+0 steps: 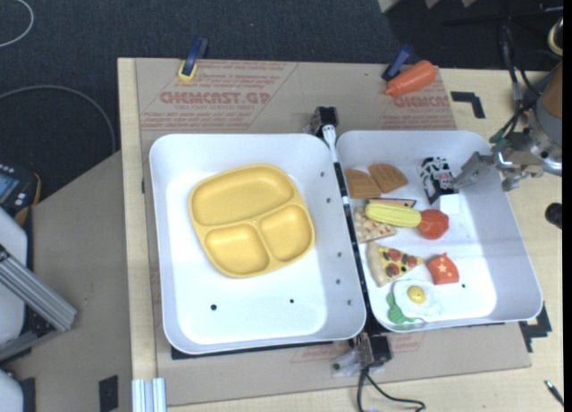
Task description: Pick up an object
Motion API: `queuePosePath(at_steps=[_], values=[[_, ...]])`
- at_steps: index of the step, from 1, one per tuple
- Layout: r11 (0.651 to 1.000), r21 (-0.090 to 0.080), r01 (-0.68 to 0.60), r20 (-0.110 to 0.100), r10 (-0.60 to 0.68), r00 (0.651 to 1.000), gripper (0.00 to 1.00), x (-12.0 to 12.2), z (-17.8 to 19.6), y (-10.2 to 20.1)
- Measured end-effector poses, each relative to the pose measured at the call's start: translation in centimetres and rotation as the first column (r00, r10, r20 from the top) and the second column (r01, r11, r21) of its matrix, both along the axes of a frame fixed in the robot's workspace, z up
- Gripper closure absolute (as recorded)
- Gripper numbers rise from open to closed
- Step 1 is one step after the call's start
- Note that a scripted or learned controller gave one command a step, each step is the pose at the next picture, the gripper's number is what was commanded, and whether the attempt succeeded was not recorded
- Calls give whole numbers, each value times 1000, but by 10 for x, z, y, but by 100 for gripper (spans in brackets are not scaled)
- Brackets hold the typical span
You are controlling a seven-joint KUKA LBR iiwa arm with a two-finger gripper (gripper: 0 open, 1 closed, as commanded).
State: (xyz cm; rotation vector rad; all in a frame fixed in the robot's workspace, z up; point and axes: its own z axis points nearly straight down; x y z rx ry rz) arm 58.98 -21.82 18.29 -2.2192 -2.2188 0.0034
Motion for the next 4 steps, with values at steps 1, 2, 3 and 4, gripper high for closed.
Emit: queuePosePath(at_steps=[1,2,3,4], values=[[1000,0,-1,0,1,1000,0,1,-42,2],[1000,5,-2,0,2,1000,0,2,-94,4],[1000,0,-2,4,2,1000,100,2,-81,3],[1000,-4,-1,10,1,1000,100,0,-18,0]])
